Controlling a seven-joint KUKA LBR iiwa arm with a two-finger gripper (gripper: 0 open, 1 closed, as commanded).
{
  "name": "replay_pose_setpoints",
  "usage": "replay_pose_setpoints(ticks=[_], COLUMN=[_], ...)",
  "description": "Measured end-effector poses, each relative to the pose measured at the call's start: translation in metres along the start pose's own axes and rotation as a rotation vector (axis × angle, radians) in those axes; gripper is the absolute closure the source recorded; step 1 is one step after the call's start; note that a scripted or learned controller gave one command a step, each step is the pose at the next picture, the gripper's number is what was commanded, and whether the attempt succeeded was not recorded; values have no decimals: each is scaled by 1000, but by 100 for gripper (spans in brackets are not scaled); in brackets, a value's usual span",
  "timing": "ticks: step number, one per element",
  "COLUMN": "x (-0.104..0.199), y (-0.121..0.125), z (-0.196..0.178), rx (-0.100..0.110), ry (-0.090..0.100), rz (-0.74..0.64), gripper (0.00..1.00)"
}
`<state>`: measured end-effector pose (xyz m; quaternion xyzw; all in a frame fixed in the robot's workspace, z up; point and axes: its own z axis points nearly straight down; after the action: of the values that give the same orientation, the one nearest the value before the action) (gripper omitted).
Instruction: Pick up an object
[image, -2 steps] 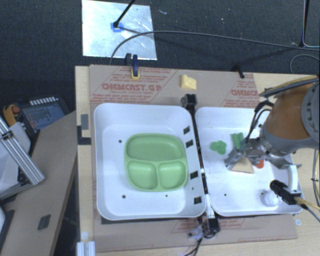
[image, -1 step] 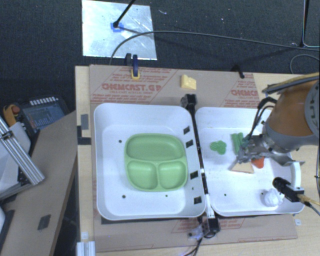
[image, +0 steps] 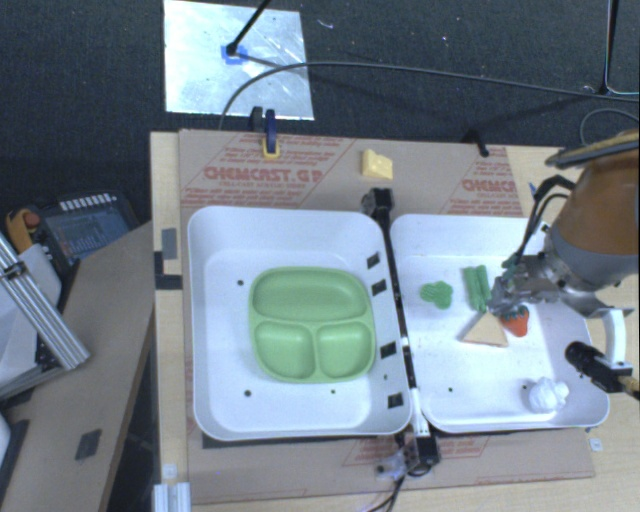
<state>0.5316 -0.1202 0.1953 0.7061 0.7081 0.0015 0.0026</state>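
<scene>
While my arm is down in the right bin (image: 440, 235), nothing in this view says the pick is done: every object I can see lies on the bin floor, so the lift remains ahead of me, and I judge the task to be at the reach-and-close stage at most. My claw (image: 512, 300) sits low over a cluster of things, with a small red-orange object (image: 516, 322) right at its tip, a tan wedge (image: 486, 331) touching or just beside that on the left, and a green stick-shaped piece (image: 476, 286) a little further left. A green round piece (image: 436, 293) lies apart toward the bin's middle, and a white lump (image: 543, 396) rests near the bin's near corner. The wrist hides the tip, so I cannot tell whether the claw is apart or together, or whether it actually has the red-orange object; it may only be pressing beside it. The left bin (image: 215, 240) holds a green divided tray (image: 310, 323), well away from my work.
</scene>
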Motion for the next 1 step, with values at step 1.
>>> replay_pose_setpoints(ticks=[1], x=[0], y=[2], z=[-20], rx=[1], ry=[0], rz=[-1], gripper=[100])
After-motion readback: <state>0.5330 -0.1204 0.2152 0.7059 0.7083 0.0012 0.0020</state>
